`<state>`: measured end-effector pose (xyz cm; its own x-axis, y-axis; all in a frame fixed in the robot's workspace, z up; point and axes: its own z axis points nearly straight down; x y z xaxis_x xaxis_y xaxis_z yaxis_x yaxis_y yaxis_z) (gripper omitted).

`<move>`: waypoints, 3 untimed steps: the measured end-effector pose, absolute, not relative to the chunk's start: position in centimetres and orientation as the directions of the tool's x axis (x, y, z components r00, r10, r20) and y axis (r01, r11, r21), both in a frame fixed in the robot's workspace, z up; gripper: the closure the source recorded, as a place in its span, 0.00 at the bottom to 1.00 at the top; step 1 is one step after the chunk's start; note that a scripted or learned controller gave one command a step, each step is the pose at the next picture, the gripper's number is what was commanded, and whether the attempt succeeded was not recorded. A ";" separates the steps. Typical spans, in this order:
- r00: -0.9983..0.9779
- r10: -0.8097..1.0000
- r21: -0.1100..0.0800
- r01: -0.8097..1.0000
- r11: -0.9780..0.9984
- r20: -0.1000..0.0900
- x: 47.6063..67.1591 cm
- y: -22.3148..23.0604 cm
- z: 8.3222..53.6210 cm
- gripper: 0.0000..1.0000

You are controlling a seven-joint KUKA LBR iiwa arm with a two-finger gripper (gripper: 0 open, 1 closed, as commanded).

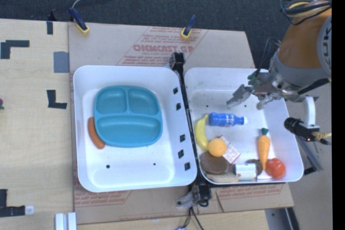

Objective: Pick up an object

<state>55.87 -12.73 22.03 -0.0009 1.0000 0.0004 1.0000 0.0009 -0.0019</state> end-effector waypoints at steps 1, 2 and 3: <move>-0.001 1.000 -0.004 1.000 0.001 0.001 58.6 -9.7 14.3 0.00; -0.001 1.000 0.002 1.000 0.001 -0.001 59.1 -9.6 8.6 0.00; -0.001 1.000 0.002 1.000 0.001 -0.001 59.8 -9.6 8.6 0.00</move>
